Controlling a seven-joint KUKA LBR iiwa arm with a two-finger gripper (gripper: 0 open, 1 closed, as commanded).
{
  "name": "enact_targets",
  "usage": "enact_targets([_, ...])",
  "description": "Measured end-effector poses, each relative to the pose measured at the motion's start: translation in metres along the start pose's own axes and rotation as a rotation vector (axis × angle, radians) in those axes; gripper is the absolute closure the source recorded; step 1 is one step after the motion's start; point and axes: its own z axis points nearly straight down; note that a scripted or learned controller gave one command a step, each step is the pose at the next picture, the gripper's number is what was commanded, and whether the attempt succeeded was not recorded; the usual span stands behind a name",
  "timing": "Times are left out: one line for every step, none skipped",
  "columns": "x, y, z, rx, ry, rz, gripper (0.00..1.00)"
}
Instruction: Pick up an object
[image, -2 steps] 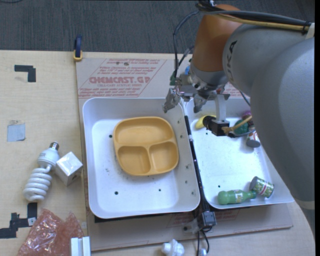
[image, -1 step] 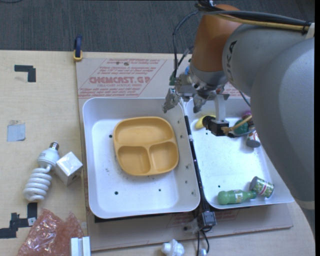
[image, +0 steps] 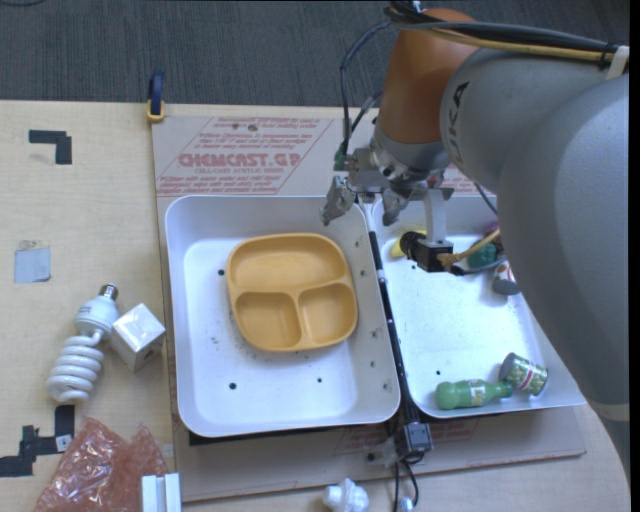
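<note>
Camera view: nearest, a green bottle (image: 472, 394) and a small can (image: 524, 375) are seen lying in the right bin (image: 450, 340). A yellow divided tray (image: 292, 291) is seen resting in the left bin (image: 200, 390). Farther back, the gripper (image: 365, 208) is held above the bins' shared edge, fingers spread apart with nothing between them.

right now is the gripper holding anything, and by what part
Nothing is held. The gripper hangs open above the rims between the two bins, nothing between its fingers.

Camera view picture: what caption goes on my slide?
Robot gripper open above two white bins, one holding a yellow tray.
</note>
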Motion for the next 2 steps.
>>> enact_targets([0.004, 0.0, -0.052, 0.0, 0.0, -0.001, 0.0])
enact_targets([-0.042, -0.001, 0.0, 0.001, 0.0, 0.003, 0.0])
